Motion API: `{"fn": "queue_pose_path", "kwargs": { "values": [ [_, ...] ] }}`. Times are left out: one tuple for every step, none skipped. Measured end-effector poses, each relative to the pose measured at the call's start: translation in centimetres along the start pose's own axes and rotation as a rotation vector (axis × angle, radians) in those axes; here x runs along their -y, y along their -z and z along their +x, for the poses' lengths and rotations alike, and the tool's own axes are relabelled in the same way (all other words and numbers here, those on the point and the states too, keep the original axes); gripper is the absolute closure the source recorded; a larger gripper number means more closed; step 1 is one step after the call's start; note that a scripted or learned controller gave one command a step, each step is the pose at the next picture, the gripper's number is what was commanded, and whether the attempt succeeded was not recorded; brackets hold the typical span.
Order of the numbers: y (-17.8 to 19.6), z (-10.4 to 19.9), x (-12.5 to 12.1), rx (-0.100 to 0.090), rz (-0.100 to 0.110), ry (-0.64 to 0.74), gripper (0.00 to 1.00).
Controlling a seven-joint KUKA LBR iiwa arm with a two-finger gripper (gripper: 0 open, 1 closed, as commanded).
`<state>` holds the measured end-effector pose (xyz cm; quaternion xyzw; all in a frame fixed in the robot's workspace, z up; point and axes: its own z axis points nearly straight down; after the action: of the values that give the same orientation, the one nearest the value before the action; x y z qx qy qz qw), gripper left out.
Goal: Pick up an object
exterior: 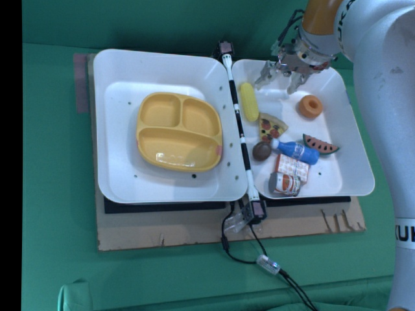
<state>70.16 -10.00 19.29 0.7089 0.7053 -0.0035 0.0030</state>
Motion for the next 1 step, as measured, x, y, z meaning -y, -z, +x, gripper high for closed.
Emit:
{"fn": "queue_pose_path", "kwargs": {
  "values": [
    [-0.27, 0.02, 0.07, 0.0, 0.003, 0.0, 0.0]
  ]
}}
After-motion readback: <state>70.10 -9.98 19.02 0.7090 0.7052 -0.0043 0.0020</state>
